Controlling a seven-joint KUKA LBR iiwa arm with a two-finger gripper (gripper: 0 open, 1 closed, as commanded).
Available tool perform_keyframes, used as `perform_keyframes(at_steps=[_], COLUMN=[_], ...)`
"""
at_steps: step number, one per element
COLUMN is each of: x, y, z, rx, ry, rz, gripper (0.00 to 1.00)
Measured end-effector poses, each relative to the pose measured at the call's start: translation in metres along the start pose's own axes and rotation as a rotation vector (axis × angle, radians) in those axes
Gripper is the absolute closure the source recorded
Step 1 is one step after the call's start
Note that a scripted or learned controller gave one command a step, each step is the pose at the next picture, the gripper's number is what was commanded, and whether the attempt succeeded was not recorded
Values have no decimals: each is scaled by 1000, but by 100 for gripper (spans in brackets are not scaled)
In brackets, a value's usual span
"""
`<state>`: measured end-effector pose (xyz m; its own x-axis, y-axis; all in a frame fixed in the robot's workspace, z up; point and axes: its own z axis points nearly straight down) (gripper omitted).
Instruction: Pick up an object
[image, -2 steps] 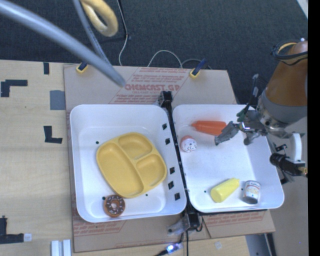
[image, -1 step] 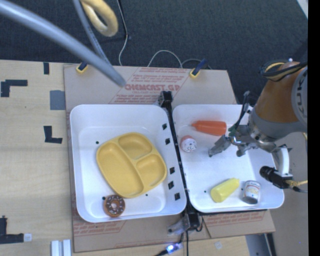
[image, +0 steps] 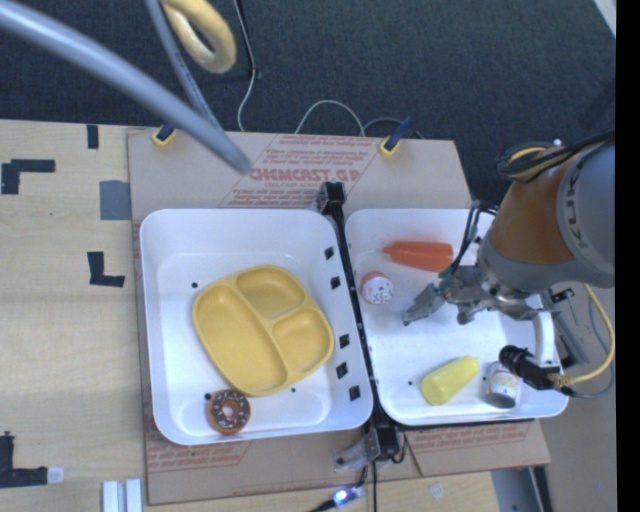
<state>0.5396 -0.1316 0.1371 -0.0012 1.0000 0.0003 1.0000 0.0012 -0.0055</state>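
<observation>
Gripper (image: 425, 305) open, grasping nothing, above right bin (image: 400, 400); orange carrot (image: 420, 254) lying beside it, tapered, smooth.

Single fixed overhead view, slanted down on both bins (image: 160, 300).

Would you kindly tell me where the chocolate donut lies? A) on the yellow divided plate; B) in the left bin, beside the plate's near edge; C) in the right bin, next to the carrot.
B: the donut rests on the left bin floor, just off the yellow plate.
</observation>
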Motion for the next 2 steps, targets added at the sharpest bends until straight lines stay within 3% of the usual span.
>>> perform_keyframes(at_steps=[1,2], x=[1,1], y=[0,0], z=[53,40], rx=[-4,-5], ry=[-1,-1], rz=[0,-1], gripper=[0,100])
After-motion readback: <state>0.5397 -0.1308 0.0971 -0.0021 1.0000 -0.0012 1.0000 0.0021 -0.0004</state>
